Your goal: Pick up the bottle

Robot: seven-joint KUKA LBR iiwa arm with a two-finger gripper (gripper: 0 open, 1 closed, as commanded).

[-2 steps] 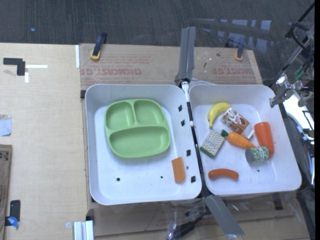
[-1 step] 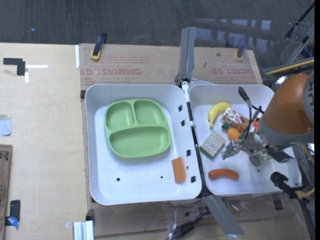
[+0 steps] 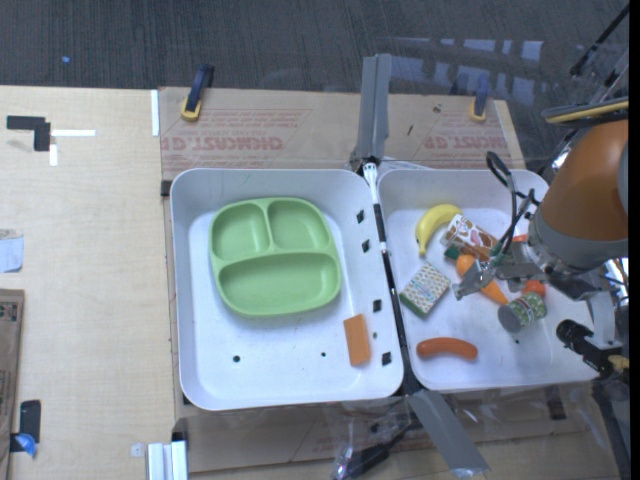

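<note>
I have the grey two-finger gripper (image 3: 478,280) low in the right white bin (image 3: 470,368), approach step. I cannot tell its closure state. The small grey-green bottle with red cap (image 3: 526,308) lies just beside it. Next: centre over the bottle.

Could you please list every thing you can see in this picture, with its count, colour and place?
Bins: 2, white, side by side on the bench.
Divided plate: 1, green, left bin.
Orange block: 1, orange, left bin, near its right wall.
Banana: 1, yellow, right bin, top.
Patterned box: 1, pale green, right bin, left side.
Sausage: 1, red-orange, right bin, front.
Bottle: 1, greyish with red cap, right bin, lying beside the gripper.
Clamps: 2, blue and yellow, rear bench edge.
Arm: 1, grey and orange, right.
Gripper: 1, dark, over right bin.
</note>
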